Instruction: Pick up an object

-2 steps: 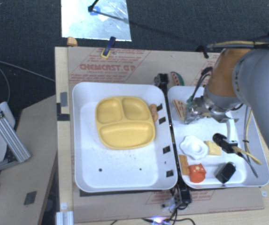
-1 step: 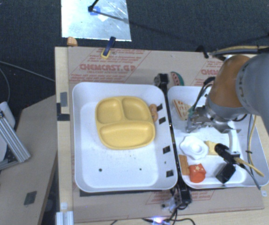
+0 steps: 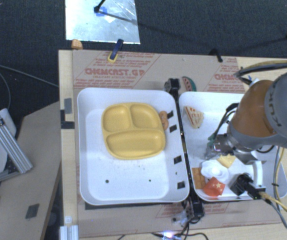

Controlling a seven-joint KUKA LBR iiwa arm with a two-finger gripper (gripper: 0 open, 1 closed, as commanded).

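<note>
The right bin point(image 3: 211, 100) holds several small food toys. A tan wedge like a sandwich slice point(image 3: 194, 117) lies at its far left. At the near left sit a white piece point(image 3: 216, 171), a red piece point(image 3: 214, 187), an orange cracker-like square point(image 3: 198, 177) and a pale yellow piece point(image 3: 227, 160). My gripper point(image 3: 215, 150) is low in this bin, just above the white and yellow pieces, under the grey and orange wrist point(image 3: 256, 116). The wrist hides what lies beneath it.
The left bin point(image 3: 128, 184) carries a yellow divided plate point(image 3: 132, 130), with a small brown item point(image 3: 163, 119) at the plate's right edge. The black divider point(image 3: 179, 129) runs between the bins. A foil sheet point(image 3: 103, 14) lies beyond the bench.
</note>
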